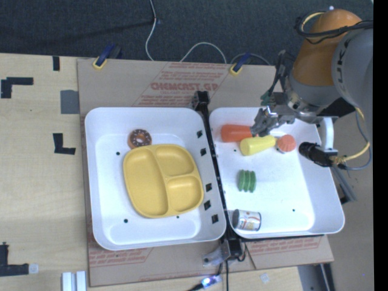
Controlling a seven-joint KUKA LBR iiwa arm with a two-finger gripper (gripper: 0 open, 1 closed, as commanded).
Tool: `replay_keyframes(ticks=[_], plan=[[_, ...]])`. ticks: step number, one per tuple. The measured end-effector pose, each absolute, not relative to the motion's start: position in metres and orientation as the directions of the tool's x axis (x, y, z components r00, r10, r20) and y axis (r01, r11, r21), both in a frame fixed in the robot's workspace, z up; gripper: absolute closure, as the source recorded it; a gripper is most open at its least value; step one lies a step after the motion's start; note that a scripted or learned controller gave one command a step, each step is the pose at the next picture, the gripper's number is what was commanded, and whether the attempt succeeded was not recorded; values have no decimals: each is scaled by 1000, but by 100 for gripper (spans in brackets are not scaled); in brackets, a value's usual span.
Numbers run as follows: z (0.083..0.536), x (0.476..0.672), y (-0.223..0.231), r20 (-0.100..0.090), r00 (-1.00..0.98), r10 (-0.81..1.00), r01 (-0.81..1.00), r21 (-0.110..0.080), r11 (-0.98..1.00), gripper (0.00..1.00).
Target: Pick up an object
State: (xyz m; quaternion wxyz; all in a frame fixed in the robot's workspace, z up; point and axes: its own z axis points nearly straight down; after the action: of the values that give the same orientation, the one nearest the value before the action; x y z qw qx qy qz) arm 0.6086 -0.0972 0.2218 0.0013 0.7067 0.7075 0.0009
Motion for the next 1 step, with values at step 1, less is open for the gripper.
replay_keyframes(ticks=[1], plan=[[227, 594, -49, 2, -6, 1000, 1000, -2, 6, 100]])
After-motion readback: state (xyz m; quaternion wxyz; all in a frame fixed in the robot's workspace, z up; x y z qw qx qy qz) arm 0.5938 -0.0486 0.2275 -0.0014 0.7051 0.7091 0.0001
